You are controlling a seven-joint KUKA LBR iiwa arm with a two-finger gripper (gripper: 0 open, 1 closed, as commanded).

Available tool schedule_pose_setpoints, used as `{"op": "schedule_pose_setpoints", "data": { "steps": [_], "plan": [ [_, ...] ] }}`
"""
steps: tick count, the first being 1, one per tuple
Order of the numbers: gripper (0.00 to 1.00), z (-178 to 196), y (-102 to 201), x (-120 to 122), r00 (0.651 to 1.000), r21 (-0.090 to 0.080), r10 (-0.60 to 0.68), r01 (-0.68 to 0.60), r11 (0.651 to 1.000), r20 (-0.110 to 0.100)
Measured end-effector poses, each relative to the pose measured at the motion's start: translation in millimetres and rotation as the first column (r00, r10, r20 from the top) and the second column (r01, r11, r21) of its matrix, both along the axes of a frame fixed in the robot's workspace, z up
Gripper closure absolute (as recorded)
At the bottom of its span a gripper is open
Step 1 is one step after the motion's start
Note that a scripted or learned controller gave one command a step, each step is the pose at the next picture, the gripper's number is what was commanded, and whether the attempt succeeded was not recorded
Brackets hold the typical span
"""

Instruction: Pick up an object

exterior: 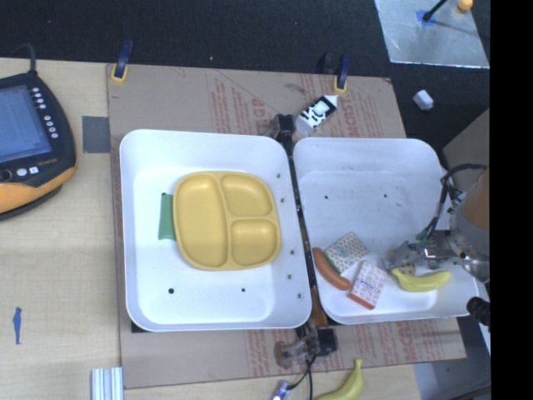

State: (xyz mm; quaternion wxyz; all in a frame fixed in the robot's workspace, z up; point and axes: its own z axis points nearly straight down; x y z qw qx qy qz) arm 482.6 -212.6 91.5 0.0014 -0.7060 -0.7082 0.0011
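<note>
Right now, from the overhead camera, I see the gripper (410, 257) low in the right bin (366, 161), just over the yellow banana (421, 281) lying beneath it. Finger spread: I cannot tell, metal clutter blurs it. Arm cut off at frame's right. Banana smooth, curved, plastic-looking.

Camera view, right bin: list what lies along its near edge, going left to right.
Orange sausage → patterned packet → red-edged white packet → yellow banana, with the tool at the banana's left end.
</note>
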Motion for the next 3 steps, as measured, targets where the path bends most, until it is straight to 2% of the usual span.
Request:
{"op": "schedule_pose_setpoints", "data": {
  "steps": [1,2,3],
  "plan": [
    [1.0,13.9,-2.4,2.4,1.0,-0.005,0.005,-0.005,1.0,0.005],
    [1.0,1.5,71.0,-4.8,1.0,0.001,0.006,-0.006,1.0,0.004],
    [1.0,95.2,92.6,-5.5,1.0,0.0,0.002,-0.002,1.0,0.003]
  ]
}}
